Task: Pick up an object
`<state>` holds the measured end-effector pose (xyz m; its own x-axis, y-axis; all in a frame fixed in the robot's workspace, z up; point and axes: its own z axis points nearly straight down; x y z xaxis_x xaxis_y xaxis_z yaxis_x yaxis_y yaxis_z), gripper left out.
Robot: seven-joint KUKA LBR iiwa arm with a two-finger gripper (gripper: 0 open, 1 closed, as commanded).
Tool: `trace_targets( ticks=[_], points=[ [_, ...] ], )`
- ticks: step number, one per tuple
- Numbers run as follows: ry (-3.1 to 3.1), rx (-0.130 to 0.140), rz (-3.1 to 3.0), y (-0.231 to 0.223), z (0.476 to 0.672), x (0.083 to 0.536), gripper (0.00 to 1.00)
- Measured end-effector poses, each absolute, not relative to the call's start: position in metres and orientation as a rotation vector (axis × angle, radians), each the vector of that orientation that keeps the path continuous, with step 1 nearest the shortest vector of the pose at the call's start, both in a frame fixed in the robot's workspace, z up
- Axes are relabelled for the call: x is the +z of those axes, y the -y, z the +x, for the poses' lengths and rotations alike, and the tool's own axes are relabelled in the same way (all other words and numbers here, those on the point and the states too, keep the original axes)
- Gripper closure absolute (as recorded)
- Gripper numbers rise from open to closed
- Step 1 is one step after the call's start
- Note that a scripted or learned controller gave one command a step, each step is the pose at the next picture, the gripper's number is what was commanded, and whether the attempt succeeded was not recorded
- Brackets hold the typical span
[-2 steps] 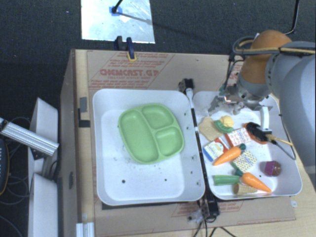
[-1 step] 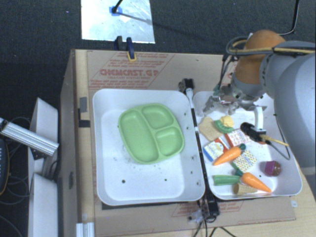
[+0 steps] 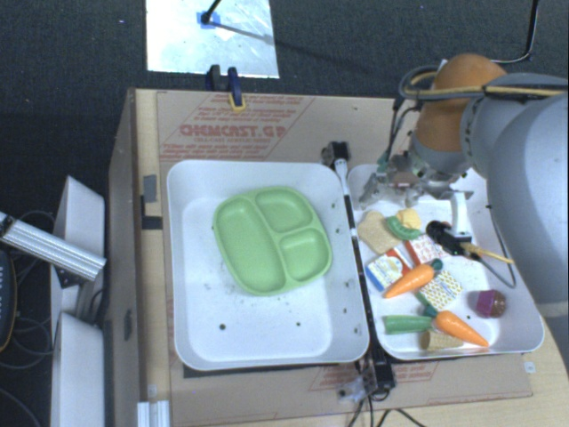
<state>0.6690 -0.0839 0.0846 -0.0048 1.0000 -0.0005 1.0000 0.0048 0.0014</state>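
Toys point(image 3: 425, 287) partly behind arm point(image 3: 498, 132)

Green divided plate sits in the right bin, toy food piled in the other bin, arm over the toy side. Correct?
Not quite. The camera view shows the green divided plate in the left bin, not the right. The toy food, including two carrots, is in the right bin, and the arm reaches in over that side.

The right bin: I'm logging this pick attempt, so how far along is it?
Done: the arm has reached over the right bin, its wrist at the far end. In hand: nothing visibly lifted; the two carrots and the purple piece lie among the toys. Left: grasp and lift one. The green plate sits in the left bin.
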Motion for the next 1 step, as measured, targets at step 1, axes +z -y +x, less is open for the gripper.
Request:
trace_targets(
  ticks=[1],
  points=[
    [-2.221,0.003,2.218,0.1112,0.6693,0.0854,0.0]
  ],
)
